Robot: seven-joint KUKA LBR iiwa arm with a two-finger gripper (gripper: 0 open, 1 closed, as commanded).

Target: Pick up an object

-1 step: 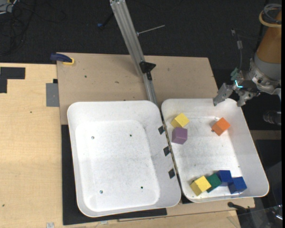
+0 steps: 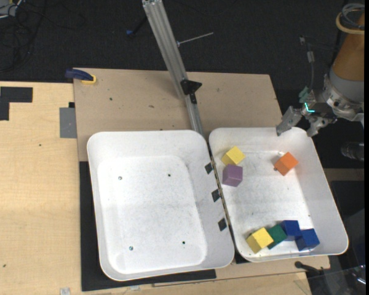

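Seen from above at a slant: two shallow white bins side by side on the bench, left bin point(image 2: 111, 146) and right bin point(image 2: 329, 226). In the right bin, a yellow cube point(image 2: 234, 156) near the upper left corner, with a purple cube point(image 2: 232, 175) just below and touching or nearly touching it. Further right, apart from both, an orange cube point(image 2: 286, 163). Along the lower edge, a close cluster: a second yellow block point(image 2: 259, 239), a green block point(image 2: 275, 234), two blue blocks point(image 2: 290, 228) point(image 2: 307, 239). Above the right bin's upper right corner, the gripper point(image 2: 301, 123), fingers spread apart, nothing between them, above and to the right of the orange cube. Behind the bins, a slanted metal rail point(image 2: 169, 48).
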